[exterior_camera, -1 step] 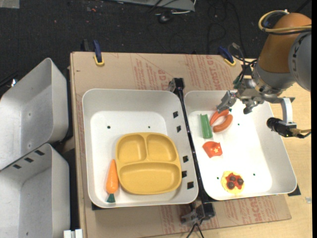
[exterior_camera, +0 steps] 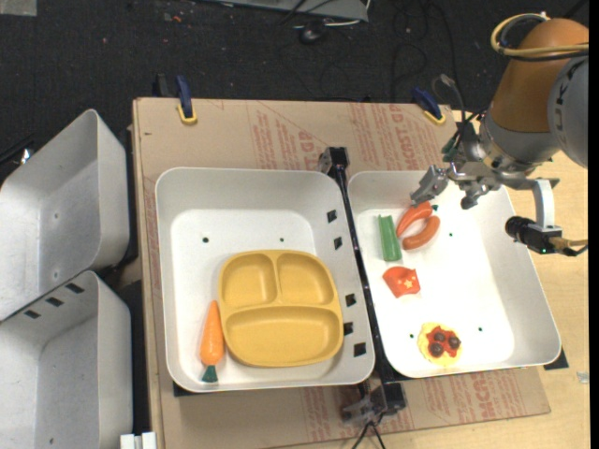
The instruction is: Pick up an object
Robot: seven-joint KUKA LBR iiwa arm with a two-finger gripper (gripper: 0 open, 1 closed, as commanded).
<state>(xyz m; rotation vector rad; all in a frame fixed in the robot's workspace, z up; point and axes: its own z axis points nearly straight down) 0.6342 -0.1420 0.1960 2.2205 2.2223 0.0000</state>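
Approach step. Gripper [exterior_camera: 447,187] splayed wide, holding nothing, just above-right of the orange sausage [exterior_camera: 417,226] beside the green stick [exterior_camera: 388,237]. Next, likely: descend over the sausage, then close.

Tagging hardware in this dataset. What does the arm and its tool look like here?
The arm is grey with a rounded orange section above the wrist and a thin yellowish cable looped over its top. The tool is metallic grey, with thin fingers. A black block with a small green light hangs off a pale bracket beside it.
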